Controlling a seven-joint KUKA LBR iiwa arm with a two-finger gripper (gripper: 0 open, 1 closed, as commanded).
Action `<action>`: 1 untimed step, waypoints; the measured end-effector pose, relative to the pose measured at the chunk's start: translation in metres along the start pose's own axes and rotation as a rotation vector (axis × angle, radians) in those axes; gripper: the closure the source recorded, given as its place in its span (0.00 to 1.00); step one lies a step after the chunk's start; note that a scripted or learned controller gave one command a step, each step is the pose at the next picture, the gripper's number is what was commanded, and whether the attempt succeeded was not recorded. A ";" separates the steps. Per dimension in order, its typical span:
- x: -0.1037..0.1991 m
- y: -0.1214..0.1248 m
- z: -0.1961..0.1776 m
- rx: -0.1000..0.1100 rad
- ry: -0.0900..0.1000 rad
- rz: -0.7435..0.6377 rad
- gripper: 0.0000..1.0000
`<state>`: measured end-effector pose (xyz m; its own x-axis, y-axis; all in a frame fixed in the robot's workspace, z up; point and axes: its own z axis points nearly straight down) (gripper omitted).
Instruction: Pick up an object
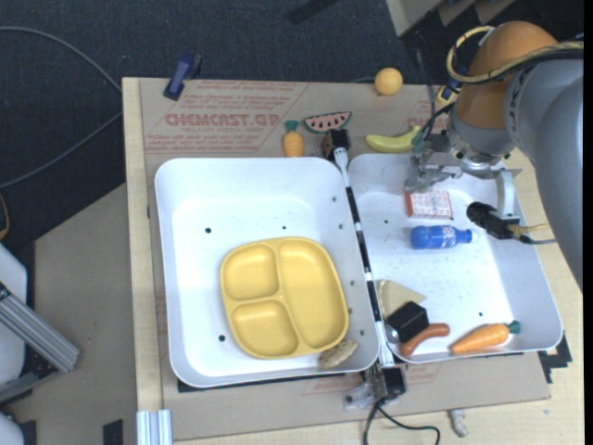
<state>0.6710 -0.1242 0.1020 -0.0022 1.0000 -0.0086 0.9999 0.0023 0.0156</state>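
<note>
Camera view puts the gripper (pixel 428 176) low over the far end of the right bin (pixel 528 276), directly above a small red-and-white carton (pixel 429 203) that lies flat on the bin floor. The fingertips seem to reach down to the carton's far edge, but how wide they stand, and whether anything sits between them, I cannot tell from this angle.

Taking the carton as the landmark: it is the nearest pickable thing, lying just under and slightly toward the camera from the gripper, its long side running roughly across the bin. Just beyond it on the camera side lies a blue bottle (pixel 441 237) on its side, long axis also across the bin, cap pointing toward the arm. Well apart from the carton, at the bin's near end, sit a toy carrot (pixel 480 338), a sausage (pixel 424 336), a black block (pixel 406 320) and a pale wedge (pixel 399 294).

My judgement: the coming move is a short straight descent onto the carton, and the fingers would best close across its shorter side; the bottle is near enough to be nudged.

The left bin (pixel 185 248) holds a yellow divided plate (pixel 281 297).
</note>
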 end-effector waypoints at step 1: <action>0.000 0.000 0.000 0.001 0.000 0.000 0.00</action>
<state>0.6707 -0.1242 0.1015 -0.0023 1.0000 -0.0087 0.9999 0.0025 0.0146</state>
